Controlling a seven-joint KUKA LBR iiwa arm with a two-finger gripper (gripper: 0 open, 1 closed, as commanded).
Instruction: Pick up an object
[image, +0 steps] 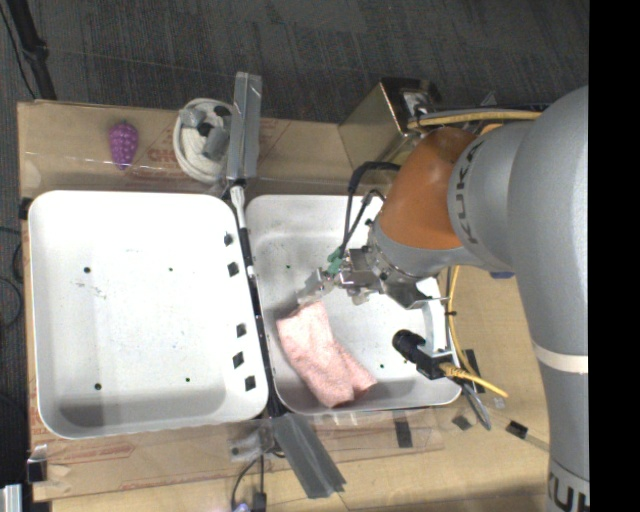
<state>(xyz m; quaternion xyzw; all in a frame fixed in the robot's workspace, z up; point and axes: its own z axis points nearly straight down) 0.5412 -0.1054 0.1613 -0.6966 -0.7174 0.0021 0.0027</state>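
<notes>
Your gripper (322, 283) hovered at twelve o'clock of the pink cloth (320, 354).
Approach step, I judged; finger state unreadable; next, descend.

1. The left bin (130, 310) lies wide open from above.
2. In the right bin (300, 225), a pink cloth (322, 355) fills the near floor.
3. The arm (470, 200) hangs over that bin's middle and right side.
4. A raised divider (250, 300) runs between the bins.

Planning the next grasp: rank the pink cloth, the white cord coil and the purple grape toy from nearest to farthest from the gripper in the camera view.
From the gripper:
1. Pink cloth, just below it in the right bin.
2. White cord coil, outside the bins, up and left on the cardboard.
3. Purple grape toy, farther left on the same cardboard.
</notes>
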